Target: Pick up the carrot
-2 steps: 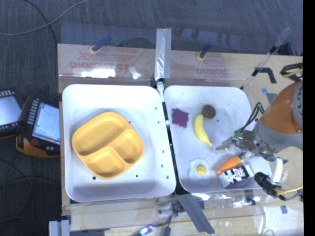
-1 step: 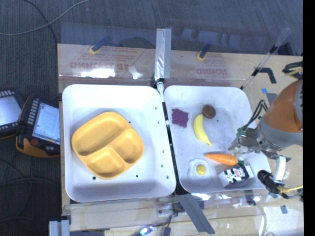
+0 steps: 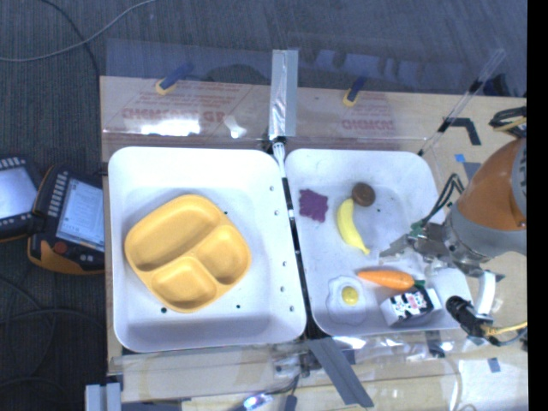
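Observation:
The orange carrot [image 3: 385, 277] lies flat in the right bin [image 3: 419, 168], near its front, pointing left to right. My gripper [image 3: 421, 247] hangs at the bin's right side, just above and to the right of the carrot's thick end, and nothing shows in its grasp. Behind it, the grey arm with its orange band [image 3: 501, 187] reaches in from the right.
Around the carrot lie a yellow banana [image 3: 349, 226], a brown ball [image 3: 364, 194], a purple piece [image 3: 313, 204], a fried egg [image 3: 346, 295] and a small milk carton [image 3: 408, 305] right in front of it. The left bin [image 3: 137, 165] holds a yellow divided plate [image 3: 187, 251].

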